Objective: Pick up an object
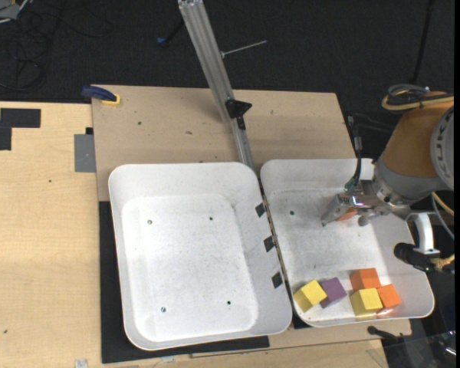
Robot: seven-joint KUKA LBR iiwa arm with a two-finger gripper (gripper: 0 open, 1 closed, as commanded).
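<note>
You see the grey arm's two-finger gripper (pixel 343 215) over the middle of the right shallow white bin (pixel 307 176); whether it is open or closed you cannot tell, and nothing is visibly held. Near the bin's front edge, well apart from the gripper, lie a yellow cube (pixel 311 294), purple cube (pixel 333 289), second yellow cube (pixel 366 301) and two orange cubes (pixel 363 279). The left white bin (pixel 138 176) sits alongside.

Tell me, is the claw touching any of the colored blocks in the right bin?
Apart. The camera view shows the claw over the middle of the right bin, with bare white floor between it and the blocks clustered at the bin's near edge.
</note>
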